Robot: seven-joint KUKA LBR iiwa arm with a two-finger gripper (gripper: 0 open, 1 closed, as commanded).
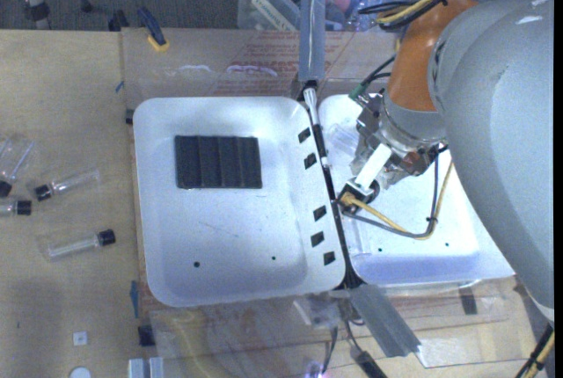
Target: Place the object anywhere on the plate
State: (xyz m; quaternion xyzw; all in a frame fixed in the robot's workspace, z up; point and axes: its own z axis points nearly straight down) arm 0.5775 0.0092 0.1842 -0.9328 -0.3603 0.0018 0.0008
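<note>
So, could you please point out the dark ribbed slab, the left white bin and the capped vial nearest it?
dark ribbed slab [219,162], camera view, centre of its top.
left white bin [229,236], camera view, bare floor near its front.
capped vial [77,244], camera view, middle of its clear body.

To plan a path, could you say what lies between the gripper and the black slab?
Camera view: past black slab, bare left bin floor, then rim with black tabs, then gripper.
</note>
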